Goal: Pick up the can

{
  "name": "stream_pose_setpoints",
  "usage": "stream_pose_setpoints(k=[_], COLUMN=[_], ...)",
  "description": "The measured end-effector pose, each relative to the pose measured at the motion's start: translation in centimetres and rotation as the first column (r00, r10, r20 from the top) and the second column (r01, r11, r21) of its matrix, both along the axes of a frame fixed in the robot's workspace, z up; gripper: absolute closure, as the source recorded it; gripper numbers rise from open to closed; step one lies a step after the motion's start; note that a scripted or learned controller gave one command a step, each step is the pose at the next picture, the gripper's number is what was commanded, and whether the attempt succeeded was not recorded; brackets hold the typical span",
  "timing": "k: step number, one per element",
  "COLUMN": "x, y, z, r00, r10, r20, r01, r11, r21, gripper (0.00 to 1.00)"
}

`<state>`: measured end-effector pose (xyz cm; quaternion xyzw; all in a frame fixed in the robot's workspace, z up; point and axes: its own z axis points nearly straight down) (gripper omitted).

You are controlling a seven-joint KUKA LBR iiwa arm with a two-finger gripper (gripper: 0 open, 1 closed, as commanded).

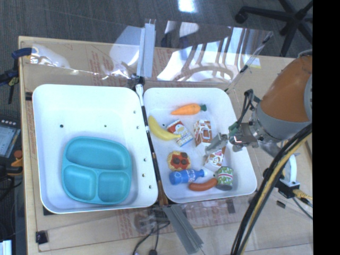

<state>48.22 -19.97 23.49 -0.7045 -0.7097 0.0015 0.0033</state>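
A: What do we have nearest us in the right bin [234, 106]?

B: Along its near edge we see a red-orange sausage [202, 185], a blue bottle [186, 176] lying on its side, and the can [224, 178], a short green-labelled cylinder standing near the near right corner. Just behind the bottle sits a small round piece with red and yellow printing [179, 160].

A: And the gripper?

B: We find the gripper [217, 142] over the right half of that bin, reaching in from the right side. Its grey metal tip hangs just above a small white and red carton [214, 159]. We cannot tell how far its fingers are spread, and we see nothing held between them. The can lies nearer than the tip, apart from it.

A: Farther back?

B: Two more printed cartons [202, 132] and [178, 132], a curved yellow banana [161, 130], and, near the far edge, an orange carrot [187, 109] with a green top.

A: The left bin [48, 100]?

B: We see a smooth teal plastic tray [97, 169] with three compartments, toward its near edge.
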Motion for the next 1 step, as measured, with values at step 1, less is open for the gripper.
stream_pose_setpoints(k=[1], x=[0.36], y=[-1.05], z=[5.15], r00=[0.94], r10=[0.342], r20=[0.006], r01=[-0.342], r11=[0.94], r21=[-0.003], gripper=[0.0])
